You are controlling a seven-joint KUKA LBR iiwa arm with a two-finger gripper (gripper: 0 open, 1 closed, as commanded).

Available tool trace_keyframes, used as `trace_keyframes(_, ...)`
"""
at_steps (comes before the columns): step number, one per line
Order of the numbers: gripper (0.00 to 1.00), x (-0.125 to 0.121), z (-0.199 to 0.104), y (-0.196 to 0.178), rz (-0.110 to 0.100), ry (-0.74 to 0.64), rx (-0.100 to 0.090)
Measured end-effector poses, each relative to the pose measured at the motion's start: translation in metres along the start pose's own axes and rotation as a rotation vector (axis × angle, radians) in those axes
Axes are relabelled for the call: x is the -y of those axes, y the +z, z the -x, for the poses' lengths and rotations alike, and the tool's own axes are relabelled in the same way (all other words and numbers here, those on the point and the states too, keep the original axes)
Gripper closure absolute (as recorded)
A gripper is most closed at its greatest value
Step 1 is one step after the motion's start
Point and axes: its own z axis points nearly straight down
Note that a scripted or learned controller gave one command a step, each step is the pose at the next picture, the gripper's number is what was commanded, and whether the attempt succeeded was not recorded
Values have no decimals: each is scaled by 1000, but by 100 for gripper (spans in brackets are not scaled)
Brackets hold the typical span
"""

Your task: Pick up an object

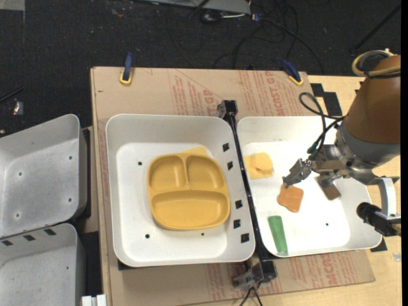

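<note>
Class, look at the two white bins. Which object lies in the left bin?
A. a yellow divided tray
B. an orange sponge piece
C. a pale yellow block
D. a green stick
A: the yellow divided tray lies alone in the left bin; the other three lie in the right bin.

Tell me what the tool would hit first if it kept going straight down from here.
Probably the orange piece, which lies just under the open tool in the right bin; height above it is hard to judge.
</note>
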Motion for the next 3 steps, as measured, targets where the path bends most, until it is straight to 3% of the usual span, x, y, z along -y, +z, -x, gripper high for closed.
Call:
trace_keyframes(1, 0, -2, 0, -6, 11, -3, 1)
trace_keyframes(3, 0, 5, 6, 99, 7, 2, 1)
